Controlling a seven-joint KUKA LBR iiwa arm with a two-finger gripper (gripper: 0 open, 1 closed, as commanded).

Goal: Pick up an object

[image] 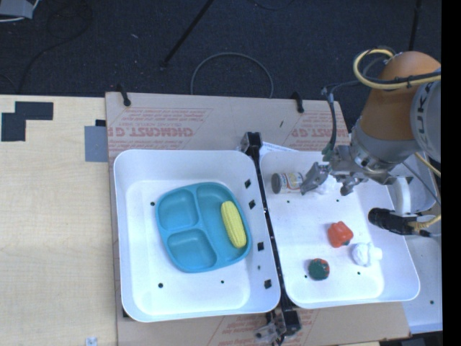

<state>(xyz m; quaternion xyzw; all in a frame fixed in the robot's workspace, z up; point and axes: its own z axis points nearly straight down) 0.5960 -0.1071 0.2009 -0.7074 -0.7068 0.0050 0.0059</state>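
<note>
1. Four small things lie in the right bin [403, 283]: a small jar [287, 182] near the upper left wall, an orange-red piece [340, 233], a white lump [365, 254], a dark green ball [318, 268].
2. The gripper [328, 179] hangs just beside the jar, fingers apart and holding nothing.
3. Judged step: approach. Next it needs to line up over the jar, descend and close.

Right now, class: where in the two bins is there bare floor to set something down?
Left bin: strips around the blue tray. Right bin: middle, between small jar and orange piece. Crowded near white lump, green ball, gripper.
</note>
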